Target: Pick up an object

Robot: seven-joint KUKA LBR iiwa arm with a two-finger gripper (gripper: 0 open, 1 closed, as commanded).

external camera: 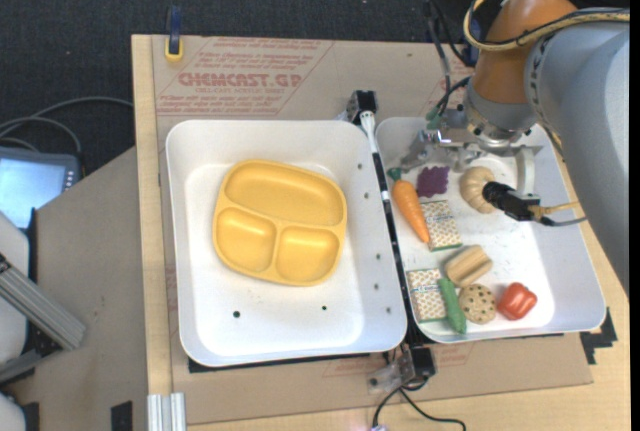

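The camera view looked down on a counter (250, 69) covered with brown printed board, bearing 2 shallow white bins. The left bin (190, 249) held 1 yellow divided tray (280, 221) with 3 compartments, lying near its middle.

The right bin (570, 304) is the landmark for the rest. Along its left wall lay an orange carrot (409, 207), tip pointing toward the near edge. Just right of the carrot's top sat a small purple piece (432, 181). Below the carrot lay a patterned cracker-like square (440, 222), and a second such square (425, 292) rested near the bin's front left corner. A tan bread-roll shape (467, 265) lay at the bin's middle, tilted. In front of it a green bean-like piece (451, 307) lay touching a round speckled cookie (478, 302), and a red pepper-like piece (517, 300) sat just right of the cookie. A pale ring-shaped piece (478, 189), like a bagel, rested in the bin's back half, with a black part of the tool overlapping its right side.

The arm (570, 89) reached over the bin's back right corner. The gripper (462, 147) hung above the bin's back edge, just behind the purple piece and the ring. I could not tell how its fingers stood, and nothing showed between them.
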